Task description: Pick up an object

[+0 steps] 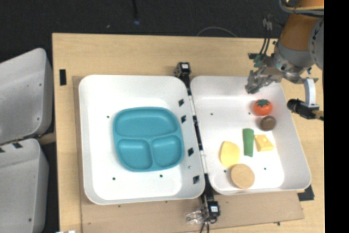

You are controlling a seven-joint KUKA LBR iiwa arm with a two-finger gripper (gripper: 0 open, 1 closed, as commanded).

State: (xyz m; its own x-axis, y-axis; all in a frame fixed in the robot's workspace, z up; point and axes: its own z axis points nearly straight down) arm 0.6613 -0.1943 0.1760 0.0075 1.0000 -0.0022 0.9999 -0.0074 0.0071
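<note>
Just below the fingers [255, 84], which hang over the right bin [218, 95], sits a red tomato [262, 107], with a brown ball [267, 123] touching it. Whether they are open or closed I cannot tell. A descent off-centre could nudge the tomato rolling away.

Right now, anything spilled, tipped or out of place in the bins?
Nothing stands out. The blue plate lies flat in the left bin. The right bin holds the tomato, brown ball, green stick, cheese wedge, yellow piece and cookie, all inside the rim. The tool hangs above the tomato.
</note>
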